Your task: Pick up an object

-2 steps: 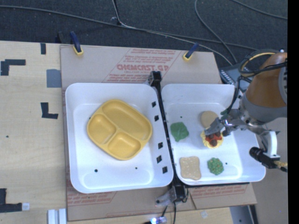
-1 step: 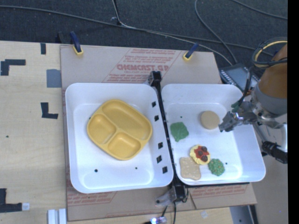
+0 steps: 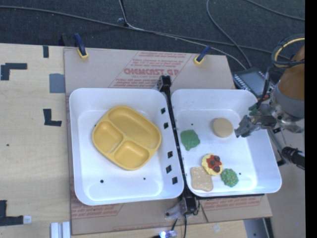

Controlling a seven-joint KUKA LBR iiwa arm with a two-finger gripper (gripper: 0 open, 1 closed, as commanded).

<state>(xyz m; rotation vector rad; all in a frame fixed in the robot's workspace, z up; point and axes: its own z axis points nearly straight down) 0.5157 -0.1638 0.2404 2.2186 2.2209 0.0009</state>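
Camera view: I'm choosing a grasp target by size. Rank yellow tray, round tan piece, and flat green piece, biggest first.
1. yellow tray, by far
2. round tan piece and flat green piece: they look alike in size, so no ranking between them.

Two white bins (image 3: 79, 148) (image 3: 267, 167); one yellow divided tray (image 3: 127, 137); five small food pieces, apparently: two green (image 3: 189, 139) (image 3: 229, 177), two beige (image 3: 223, 128) (image 3: 201, 179), one yellow-and-red (image 3: 212, 164).

The arm (image 3: 290, 90) is being seen at the right side of the camera view, its grey body showing an orange band above the wrist. The wrist is being held low, angled leftward and downward. The gripper (image 3: 243, 129) is being carried at the leading end, pointed toward the left, with dark fingers that are blurred and small. Cabling is being trailed along the arm's upper part near the orange section.
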